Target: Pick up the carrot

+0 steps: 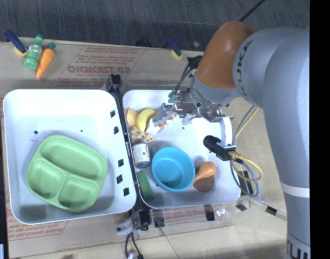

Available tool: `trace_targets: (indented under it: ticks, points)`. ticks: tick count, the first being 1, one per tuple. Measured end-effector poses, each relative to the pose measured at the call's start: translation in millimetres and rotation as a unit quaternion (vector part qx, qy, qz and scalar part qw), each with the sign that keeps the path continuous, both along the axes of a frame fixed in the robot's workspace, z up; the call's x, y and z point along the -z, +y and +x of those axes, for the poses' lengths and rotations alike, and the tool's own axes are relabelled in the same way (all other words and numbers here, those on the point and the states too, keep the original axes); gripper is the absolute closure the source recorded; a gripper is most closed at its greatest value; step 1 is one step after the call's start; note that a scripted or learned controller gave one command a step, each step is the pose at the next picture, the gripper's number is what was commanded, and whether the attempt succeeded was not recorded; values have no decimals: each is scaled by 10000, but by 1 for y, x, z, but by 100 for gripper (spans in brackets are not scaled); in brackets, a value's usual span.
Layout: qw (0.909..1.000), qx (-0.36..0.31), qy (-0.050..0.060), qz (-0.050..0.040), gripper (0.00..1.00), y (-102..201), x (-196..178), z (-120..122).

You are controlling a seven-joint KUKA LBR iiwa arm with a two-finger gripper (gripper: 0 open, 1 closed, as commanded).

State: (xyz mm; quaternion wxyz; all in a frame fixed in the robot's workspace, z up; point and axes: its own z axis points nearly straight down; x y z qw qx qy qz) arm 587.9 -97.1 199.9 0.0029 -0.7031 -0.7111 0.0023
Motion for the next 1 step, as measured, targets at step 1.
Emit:
trace_targets:
  ticks: [1]
  points:
    - [9986, -522, -1, 5, 0, -39, 110, -36]
